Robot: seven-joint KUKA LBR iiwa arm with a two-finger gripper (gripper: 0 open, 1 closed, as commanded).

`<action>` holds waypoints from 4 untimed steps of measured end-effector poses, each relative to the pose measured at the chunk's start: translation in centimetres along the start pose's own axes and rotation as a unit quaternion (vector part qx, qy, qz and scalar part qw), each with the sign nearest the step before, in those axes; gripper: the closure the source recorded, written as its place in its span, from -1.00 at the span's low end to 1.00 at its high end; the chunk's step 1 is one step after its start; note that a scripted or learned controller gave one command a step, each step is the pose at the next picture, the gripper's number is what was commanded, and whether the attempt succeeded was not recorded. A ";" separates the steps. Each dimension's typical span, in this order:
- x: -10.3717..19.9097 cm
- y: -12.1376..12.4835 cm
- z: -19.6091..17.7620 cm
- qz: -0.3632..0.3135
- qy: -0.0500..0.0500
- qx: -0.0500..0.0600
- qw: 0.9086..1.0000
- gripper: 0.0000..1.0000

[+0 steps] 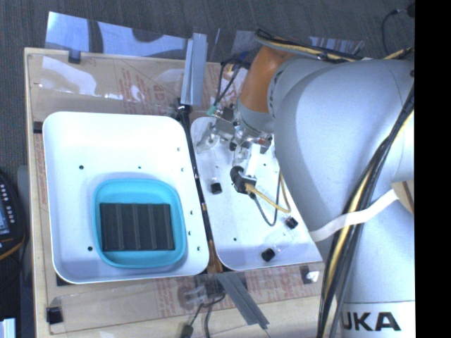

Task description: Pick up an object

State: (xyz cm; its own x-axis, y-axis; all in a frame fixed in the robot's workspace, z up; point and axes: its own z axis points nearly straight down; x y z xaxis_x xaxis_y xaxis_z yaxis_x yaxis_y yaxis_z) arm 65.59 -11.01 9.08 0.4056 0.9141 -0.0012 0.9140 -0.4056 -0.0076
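Three small black pieces lie loose in the right bin (236, 238), well apart from one another: one (215, 186) near the bin's left wall, one (290, 222) towards its right side beside the arm, and one (268, 254) close to the near rim. Bare white floor lies between them, widest across the middle of the bin. The tool (224, 138) hangs over the far end of this bin, just inside the far-left corner and apart from all three pieces (whether it is released or clenched I cannot tell from this slant). The grey arm (331, 132) covers the bin's right edge.

One blue tub (141, 187) sits in the left bin (70, 146), set towards the near side, and holds one dark ribbed insert (137, 226) that fills its bottom. The far half of that bin is open white floor. The two bins stand side by side with their inner walls touching, on one table (141, 294) whose margin shows around them.
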 end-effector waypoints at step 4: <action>-0.2 -12.8 -10.2 -0.797 -0.002 -0.002 0.604 -1.00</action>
State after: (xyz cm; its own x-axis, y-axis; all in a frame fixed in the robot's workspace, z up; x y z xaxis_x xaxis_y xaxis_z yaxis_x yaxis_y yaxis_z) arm 53.85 -6.03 19.38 -0.9897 0.1430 0.0028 0.1430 0.9897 -0.0002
